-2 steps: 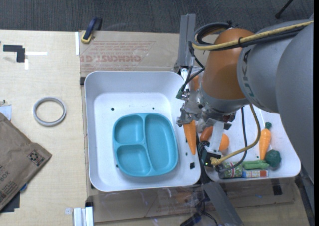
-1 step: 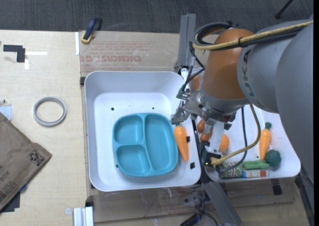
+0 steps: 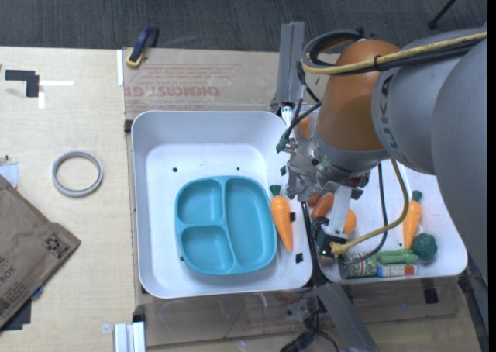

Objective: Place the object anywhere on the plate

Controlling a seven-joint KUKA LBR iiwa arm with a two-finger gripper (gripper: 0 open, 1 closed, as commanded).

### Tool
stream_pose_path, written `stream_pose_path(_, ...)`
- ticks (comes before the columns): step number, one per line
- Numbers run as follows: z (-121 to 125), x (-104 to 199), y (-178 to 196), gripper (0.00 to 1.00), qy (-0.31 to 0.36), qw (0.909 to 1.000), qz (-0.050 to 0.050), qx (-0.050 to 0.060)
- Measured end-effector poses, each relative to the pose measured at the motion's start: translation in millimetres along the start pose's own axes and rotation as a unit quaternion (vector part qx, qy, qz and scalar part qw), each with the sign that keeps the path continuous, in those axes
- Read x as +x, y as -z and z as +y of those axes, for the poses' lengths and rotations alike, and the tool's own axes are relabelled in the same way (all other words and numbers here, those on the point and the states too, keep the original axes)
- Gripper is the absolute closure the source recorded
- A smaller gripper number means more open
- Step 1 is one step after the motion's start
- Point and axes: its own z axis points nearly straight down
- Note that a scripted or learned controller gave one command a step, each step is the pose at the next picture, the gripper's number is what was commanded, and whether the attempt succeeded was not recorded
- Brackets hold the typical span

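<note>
Fingers impossible to make out beneath the gripper [image 3: 304, 181], hanging over the divide between both bins, with carrot [image 3: 281, 221] lying just right of the blue plate [image 3: 225, 225], touching its rim.

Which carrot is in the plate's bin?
The carrot lying beside the blue plate's right edge, in the left bin. The other carrot lies in the right bin.

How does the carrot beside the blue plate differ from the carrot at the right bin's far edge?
The carrot beside the plate lies in the left bin, just off the blue plate; the other carrot lies in the right bin. The first shows whole; the second's top meets the arm's edge. Both are orange with green tops.
</note>
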Motion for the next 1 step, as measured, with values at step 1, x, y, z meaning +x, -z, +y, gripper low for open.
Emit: stream_pose_path(1,-41.8,62.0,-33.8,1.0,-0.137,0.9905,0.0,0.0)
